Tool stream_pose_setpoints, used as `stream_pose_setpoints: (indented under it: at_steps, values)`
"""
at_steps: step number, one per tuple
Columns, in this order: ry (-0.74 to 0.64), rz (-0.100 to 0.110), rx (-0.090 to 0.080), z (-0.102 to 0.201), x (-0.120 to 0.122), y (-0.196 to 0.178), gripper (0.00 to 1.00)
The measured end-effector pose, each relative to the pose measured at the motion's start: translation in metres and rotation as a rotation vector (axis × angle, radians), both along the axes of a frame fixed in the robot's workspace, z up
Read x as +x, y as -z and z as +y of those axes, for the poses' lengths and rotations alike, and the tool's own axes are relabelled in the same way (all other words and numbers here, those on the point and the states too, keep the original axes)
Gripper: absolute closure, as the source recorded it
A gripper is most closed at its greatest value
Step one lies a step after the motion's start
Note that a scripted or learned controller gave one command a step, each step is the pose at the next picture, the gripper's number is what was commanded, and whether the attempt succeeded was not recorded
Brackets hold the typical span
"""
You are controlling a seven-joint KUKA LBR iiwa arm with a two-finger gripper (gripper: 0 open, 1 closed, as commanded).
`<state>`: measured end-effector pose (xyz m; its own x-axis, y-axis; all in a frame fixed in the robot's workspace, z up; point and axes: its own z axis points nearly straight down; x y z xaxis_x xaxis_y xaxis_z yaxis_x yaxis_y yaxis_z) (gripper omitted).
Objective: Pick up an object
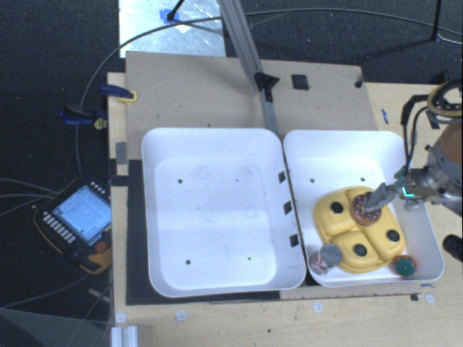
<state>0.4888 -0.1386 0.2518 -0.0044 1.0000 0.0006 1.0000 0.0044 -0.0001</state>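
Note:
In the right bin (340,150) lies a large yellow lumpy object (347,230) with several black dots. A small brown round object (359,207) rests on top of it. My gripper (375,198) reaches in from the right, and its tip is right at the brown object's upper right side. Whether it touches or holds the brown object is unclear. A small grey-capped item (329,255) sits at the yellow object's lower left. A small green and red ball (405,266) lies in the bin's front right corner.
The left bin (166,150) stands beside the right one, joined by a divider with black clips (288,207). A slanted metal pole (242,35) rises behind the bins. A teach pendant (76,219) lies off the bench at the left.

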Motion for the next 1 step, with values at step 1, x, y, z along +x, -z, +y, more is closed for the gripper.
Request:
stream_pose_setpoints:
  at_steps: [1]
  values:
    - [0.0,-0.001,0.0,0.0,0.0004,-0.0005,0.0]
